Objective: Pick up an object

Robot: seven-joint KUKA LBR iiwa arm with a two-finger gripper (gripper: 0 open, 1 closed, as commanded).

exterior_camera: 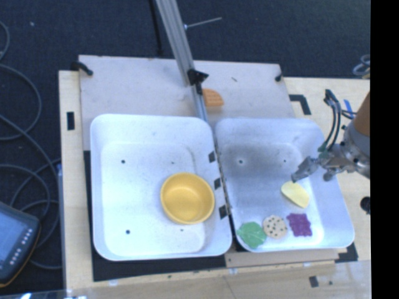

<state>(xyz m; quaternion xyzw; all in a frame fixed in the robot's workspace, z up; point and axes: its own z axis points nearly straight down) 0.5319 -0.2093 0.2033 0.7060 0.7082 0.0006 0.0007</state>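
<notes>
In the right bin [324, 229], a pale yellow flat piece [296, 194] lies near the middle right. Along the front wall a green round piece [252, 234], a speckled cookie [274, 227] and a purple piece [300, 224] lie in a row. A yellow bowl [187, 197] stands upright in the left bin [118, 161]. My gripper [310, 175] hangs over the right bin's right side, just above and behind the pale yellow piece. It is open, with nothing between its fingers.
A slanted metal pole [181, 42] rises from the bench behind the bins' shared wall. An orange object [212, 98] lies on the bench beside the pole's foot. Cables and a tablet [15, 242] lie on the floor at the left.
</notes>
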